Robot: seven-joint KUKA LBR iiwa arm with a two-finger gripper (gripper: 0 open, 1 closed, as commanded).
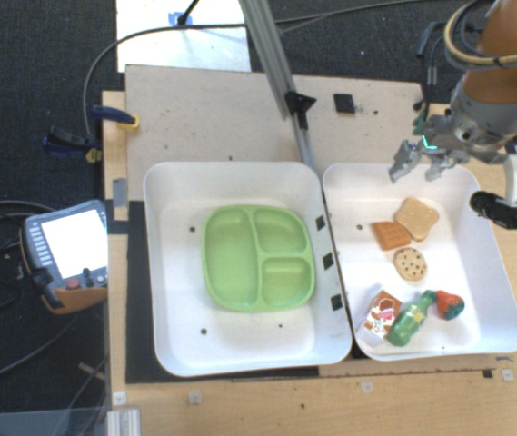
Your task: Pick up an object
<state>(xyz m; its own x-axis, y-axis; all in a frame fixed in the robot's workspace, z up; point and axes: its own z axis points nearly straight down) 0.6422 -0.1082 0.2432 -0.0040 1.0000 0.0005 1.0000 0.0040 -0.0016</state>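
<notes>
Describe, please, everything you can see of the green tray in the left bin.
The green tray is a light lime-green divided plate, plastic by its look, roughly rectangular with rounded corners. It has three compartments: one long one down its left side and two smaller ones stacked on its right. It lies flat and right side up, slightly rotated, near the middle of the left bin, resting on the bin's white floor. Nothing lies in any compartment, and nothing else touches it.

A divided tray [259,258] lies in the left bin [174,334]; food items cluster in the right bin [494,321].
</notes>
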